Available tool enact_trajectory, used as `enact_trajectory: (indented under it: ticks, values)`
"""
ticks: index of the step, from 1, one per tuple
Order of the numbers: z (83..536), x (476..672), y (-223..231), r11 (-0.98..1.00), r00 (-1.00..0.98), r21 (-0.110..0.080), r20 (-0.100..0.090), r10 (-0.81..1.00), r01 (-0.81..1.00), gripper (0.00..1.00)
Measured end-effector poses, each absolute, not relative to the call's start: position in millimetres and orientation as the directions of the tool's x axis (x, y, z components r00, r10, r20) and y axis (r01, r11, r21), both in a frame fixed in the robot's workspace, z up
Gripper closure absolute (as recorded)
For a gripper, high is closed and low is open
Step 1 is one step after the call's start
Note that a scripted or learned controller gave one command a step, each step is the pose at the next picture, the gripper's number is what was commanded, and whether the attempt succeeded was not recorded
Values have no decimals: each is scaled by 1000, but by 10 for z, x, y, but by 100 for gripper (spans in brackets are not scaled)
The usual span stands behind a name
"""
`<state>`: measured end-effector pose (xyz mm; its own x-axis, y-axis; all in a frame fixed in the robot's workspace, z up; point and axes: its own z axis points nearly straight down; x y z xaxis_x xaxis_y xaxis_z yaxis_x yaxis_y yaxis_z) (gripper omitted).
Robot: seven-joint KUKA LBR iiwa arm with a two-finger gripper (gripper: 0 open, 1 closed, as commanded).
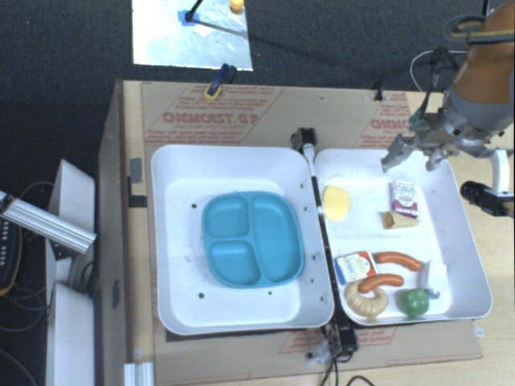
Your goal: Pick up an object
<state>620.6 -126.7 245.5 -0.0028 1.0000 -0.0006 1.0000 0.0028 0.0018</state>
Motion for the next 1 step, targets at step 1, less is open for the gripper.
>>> enact_trajectory:
  ticks: [1]
  values:
    - [885, 6085, -1536, 2, -2, 8, -2, 1000, 1000, 0]
